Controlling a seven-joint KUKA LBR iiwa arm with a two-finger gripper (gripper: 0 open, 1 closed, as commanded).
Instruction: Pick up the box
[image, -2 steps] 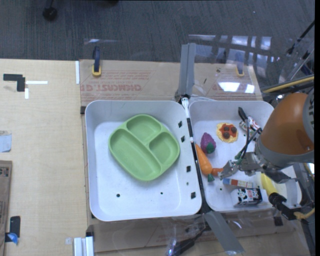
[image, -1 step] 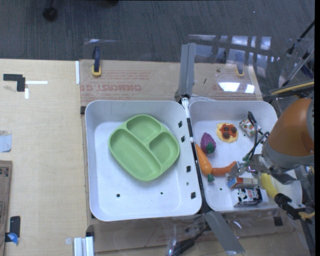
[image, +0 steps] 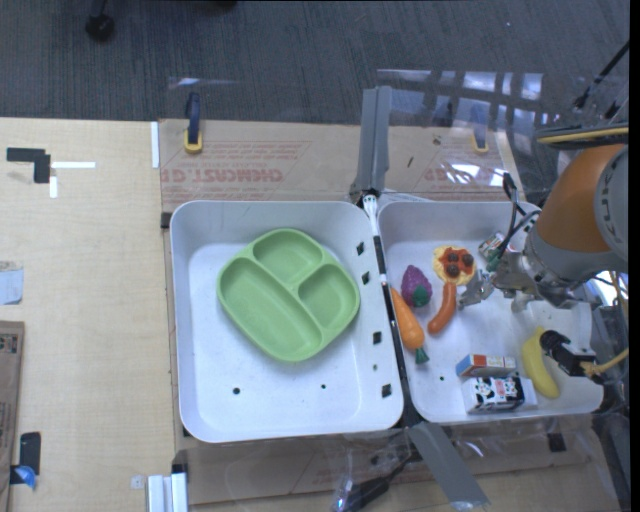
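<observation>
hand (image: 482, 285) low over the right bin (image: 560, 405), finger state cannot tell, just beside the sausage (image: 442, 309), box (image: 494, 382) well apart near the front wall, beside the banana (image: 541, 365)

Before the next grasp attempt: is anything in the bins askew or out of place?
Yes: the carrot lies on the divider between the two bins, not flat inside either. The box lies near the right bin's front edge, beside the banana.

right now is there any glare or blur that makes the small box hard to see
Camera view: the small milk-carton-style box with black-and-white patches is sharp and evenly lit in the right white bin; glare streaks lie on the clear panel behind the bins; the gripper looks slightly soft, among cables.
</observation>
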